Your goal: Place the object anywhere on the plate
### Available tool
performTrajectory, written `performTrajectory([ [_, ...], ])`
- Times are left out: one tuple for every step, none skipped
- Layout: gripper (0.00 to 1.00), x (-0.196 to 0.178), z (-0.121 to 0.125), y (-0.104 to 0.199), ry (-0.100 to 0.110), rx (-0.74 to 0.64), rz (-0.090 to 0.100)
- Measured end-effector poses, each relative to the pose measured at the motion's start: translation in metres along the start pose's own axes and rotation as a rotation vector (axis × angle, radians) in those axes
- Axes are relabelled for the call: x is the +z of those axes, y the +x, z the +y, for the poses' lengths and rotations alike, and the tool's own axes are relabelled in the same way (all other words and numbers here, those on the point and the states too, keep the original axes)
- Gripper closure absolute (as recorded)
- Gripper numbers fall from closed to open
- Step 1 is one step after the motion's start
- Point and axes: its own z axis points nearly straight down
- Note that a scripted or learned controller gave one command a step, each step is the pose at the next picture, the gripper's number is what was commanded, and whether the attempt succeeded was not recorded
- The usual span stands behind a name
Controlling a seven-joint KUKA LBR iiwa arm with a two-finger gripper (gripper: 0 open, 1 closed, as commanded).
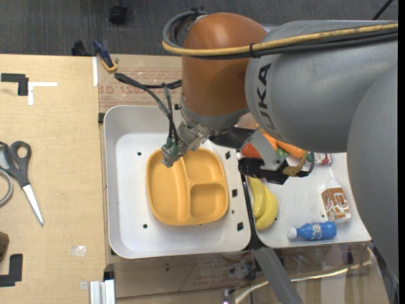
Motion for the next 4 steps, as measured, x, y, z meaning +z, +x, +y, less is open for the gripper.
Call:
performTrajectory([
  [0.0, 0.0, 0.0, 0.0, 0.0, 0.0, 0.0],
  [0.0, -0.145, -0.078, -0.011, -0.001, 0.1, -0.001],
  [0.0, -0.1, -0.09, -0.019, 0.0, -0.172, -0.001],
  [0.0, -0.1, -0.09, -0.019, 0.0, -0.173, 0.0],
])
